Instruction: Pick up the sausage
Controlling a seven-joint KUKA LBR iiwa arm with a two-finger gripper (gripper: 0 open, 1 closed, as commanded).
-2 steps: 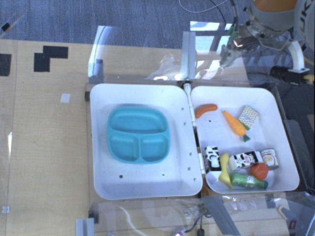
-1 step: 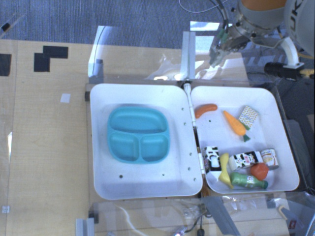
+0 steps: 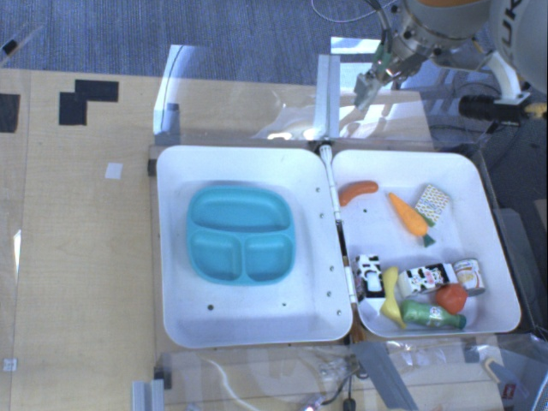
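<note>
Down at the front of the right bin [image 3: 488, 229], nearest us, a cluster of toy groceries is packed together: a green bottle [image 3: 433, 316] lying flat, a yellow banana [image 3: 390, 295] just beside it, a red tomato [image 3: 451, 298], a small tin can [image 3: 469, 276], and two black-and-white cartons [image 3: 370, 276], one of them lying on its side. Further back in that bin, an orange carrot [image 3: 409, 216] lies at a slant, and a patterned little packet [image 3: 432, 204] sits just to its right. And there is the sausage [image 3: 358, 192], reddish-orange, lying up in the back left part of the right bin, close to the divide between the bins and apart from the carrot.

Over in the left bin [image 3: 197, 315], a blue divided plate [image 3: 241, 233] sits near the middle.

Up high, the gripper [image 3: 366, 86] hangs above the surface behind the bins, well apart from the sausage. Whether the jaws are open or closed, I cannot tell from here; nothing shows between them.
</note>
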